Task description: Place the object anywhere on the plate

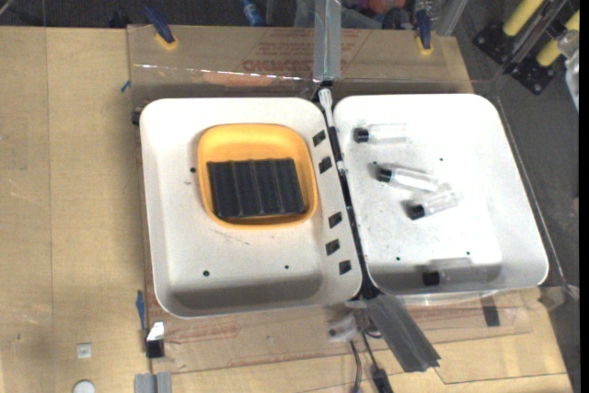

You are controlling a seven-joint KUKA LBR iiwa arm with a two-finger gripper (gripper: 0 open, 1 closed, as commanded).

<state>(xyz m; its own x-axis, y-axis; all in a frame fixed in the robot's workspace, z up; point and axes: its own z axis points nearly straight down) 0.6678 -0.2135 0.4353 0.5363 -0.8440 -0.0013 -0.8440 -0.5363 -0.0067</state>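
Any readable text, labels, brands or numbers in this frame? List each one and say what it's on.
Nothing here can be read.
Faint reddish print on the clear panel behind the bins: too blurred to read.
Clear vials in the right bin: no label that I can make out.
Yellow plate and dark ridged block in the left bin: no markings.

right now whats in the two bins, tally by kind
Clear vials with black caps: 3, in the right bin —
Yellow plate: 1, in the left bin —
Dark ridged block on the plate: 1 —
Total: 5
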